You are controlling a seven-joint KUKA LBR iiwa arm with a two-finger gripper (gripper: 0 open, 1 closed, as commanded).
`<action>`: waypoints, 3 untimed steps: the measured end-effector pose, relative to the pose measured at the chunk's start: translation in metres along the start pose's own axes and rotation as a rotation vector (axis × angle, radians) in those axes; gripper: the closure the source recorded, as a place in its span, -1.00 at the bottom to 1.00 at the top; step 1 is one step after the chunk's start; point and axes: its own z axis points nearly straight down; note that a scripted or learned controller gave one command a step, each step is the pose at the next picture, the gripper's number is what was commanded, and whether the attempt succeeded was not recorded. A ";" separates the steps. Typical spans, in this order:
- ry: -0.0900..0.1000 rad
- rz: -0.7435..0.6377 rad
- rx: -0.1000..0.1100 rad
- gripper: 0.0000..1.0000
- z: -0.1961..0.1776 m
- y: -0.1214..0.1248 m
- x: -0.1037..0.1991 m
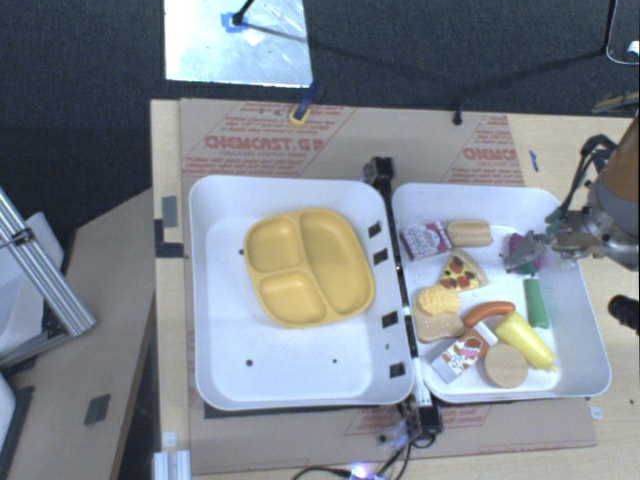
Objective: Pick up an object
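The right bin point(590, 353) holds several toy foods: a red-and-white packet point(425, 239), a bread roll point(469, 233), a pizza slice point(461, 271), a yellow corn piece point(438, 299), a toast slice point(436, 325), a red sausage point(487, 312), a yellow banana-like piece point(528, 341), a round tan disc point(505, 366), a small red-and-white box point(460, 356) and a green stick point(537, 303). My gripper point(523, 252) hangs over the bin's right side, just above the green stick and right of the pizza slice. Nothing is visibly held in it.
The left bin point(215, 298) carries a yellow divided plate point(305, 266). A black hinge strip point(395, 268) runs between the bins. Cardboard lies under both bins. A shiny metal sheet point(237, 28) sits on the dark floor behind. The arm's grey wrist point(615, 203) enters from the right.
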 end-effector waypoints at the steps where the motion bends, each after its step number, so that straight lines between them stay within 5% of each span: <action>1: 0.001 0.002 0.002 -1.00 0.043 0.001 -0.005; 2: 0.001 0.002 0.002 -1.00 0.104 0.003 0.001; 3: 0.000 0.002 0.001 -1.00 0.120 0.003 0.001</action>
